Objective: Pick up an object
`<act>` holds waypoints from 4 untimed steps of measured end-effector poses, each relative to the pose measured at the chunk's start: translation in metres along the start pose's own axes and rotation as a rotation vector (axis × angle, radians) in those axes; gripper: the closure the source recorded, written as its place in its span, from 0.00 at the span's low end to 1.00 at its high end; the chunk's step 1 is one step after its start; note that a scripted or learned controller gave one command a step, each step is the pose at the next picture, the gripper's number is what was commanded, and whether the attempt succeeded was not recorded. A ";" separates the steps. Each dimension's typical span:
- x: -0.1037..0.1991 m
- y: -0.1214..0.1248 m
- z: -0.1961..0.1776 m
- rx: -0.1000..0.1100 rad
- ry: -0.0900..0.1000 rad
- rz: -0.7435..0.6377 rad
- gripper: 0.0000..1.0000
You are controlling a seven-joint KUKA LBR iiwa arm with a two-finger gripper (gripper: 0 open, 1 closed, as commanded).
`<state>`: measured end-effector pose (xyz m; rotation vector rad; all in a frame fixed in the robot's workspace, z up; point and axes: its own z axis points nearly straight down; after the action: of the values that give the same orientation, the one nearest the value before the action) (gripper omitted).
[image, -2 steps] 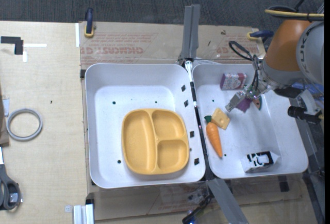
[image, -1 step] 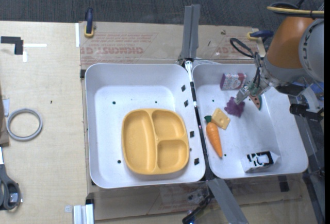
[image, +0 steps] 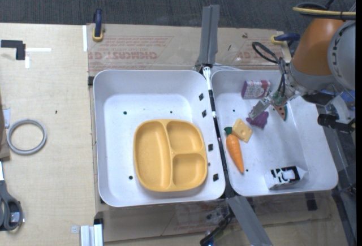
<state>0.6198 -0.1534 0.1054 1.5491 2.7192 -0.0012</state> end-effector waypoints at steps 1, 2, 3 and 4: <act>0.000 0.000 0.000 0.000 0.000 0.000 0.00; 0.042 0.035 0.013 0.010 0.007 0.598 0.00; 0.014 -0.008 0.013 0.009 0.009 0.349 0.00; -0.045 0.016 0.014 0.037 0.045 0.752 0.00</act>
<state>0.6569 -0.1843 0.0923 2.4839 1.9960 -0.0095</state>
